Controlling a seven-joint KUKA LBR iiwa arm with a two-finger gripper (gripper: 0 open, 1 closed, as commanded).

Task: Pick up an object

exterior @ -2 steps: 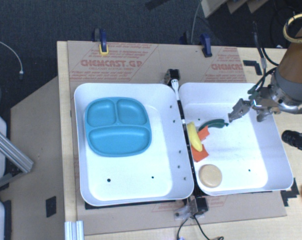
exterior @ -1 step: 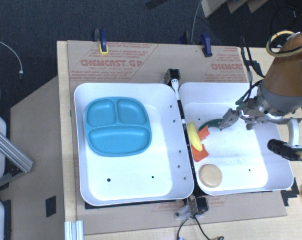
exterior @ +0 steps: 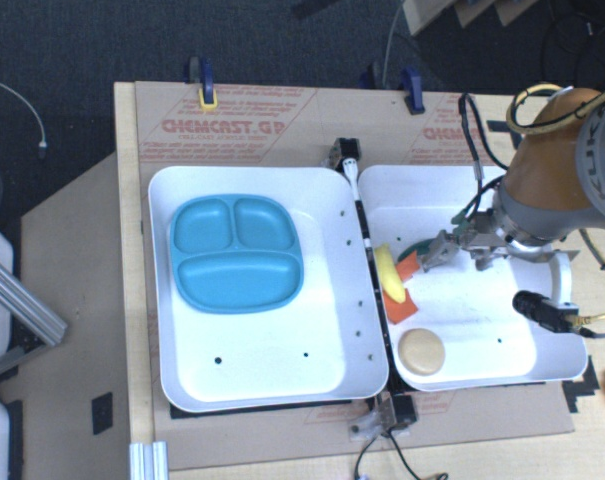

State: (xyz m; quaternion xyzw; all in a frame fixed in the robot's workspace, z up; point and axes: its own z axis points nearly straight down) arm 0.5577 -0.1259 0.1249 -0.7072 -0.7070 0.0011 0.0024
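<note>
**A:** What does the overhead camera show?

**B:** A bench topped with brown board (exterior: 282, 118), seen from above at a slant. Two shallow white bins sit side by side on it. The left bin (exterior: 272, 368) holds a blue divided plate (exterior: 238, 252) with three compartments, lying flat in the bin's upper left part.

**A:** And the right bin?

**B:** The right bin (exterior: 482, 358) holds a small cluster against its left wall. A yellow banana-shaped object (exterior: 389, 275) lies lengthwise along that wall. An orange piece (exterior: 399, 305) sits touching its right side and lower end, and a bit of green (exterior: 419, 249) shows just above the orange. Below them, near the bin's lower left corner, rests a round tan object (exterior: 421, 351), apart from the others.

**A:** Where is the arm?

**B:** The grey arm, with its orange band (exterior: 552, 153), reaches in from the right and hangs over the upper right part of the right bin. The gripper (exterior: 439, 251) points left towards the cluster, its tip just beside the green and orange pieces.

**A:** Is it holding anything?

**B:** The jaws cannot be made out clearly, so I cannot tell whether they are spread or pressed together. Nothing is visibly between them. Every object lies on a bin floor.

**A:** Anything else?

**B:** Blue clamps (exterior: 204, 73) grip the board's far edge, and black cables (exterior: 472, 138) trail by the arm.
</note>
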